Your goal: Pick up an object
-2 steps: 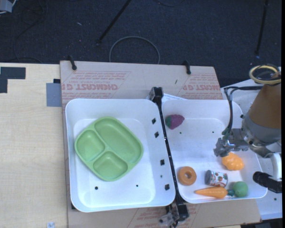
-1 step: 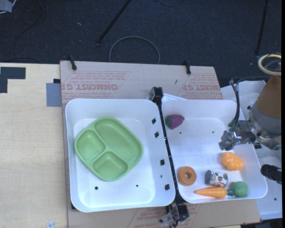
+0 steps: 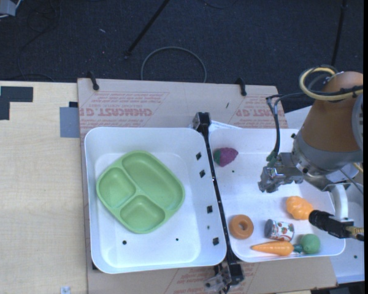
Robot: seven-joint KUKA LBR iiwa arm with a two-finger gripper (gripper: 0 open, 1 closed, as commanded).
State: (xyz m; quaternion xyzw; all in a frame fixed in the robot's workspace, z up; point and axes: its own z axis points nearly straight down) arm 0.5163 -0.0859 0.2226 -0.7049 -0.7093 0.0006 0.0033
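Gripper [image 3: 271, 181] hangs over the right bin [image 3: 251, 164]; whether it is released or clenched I cannot tell. Below it, near the front rim, lie a brown donut [image 3: 241, 226], a small can [image 3: 278, 229] and a carrot [image 3: 272, 247]. An orange lump [image 3: 299, 207] sits just to its lower right. A purple-and-green toy [image 3: 225, 156] rests up-left by the divider. Bare white floor surrounds the gripper.

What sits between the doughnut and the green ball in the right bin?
In the camera view, a small can lies between the doughnut and the green ball, with the toy carrot just below that line.
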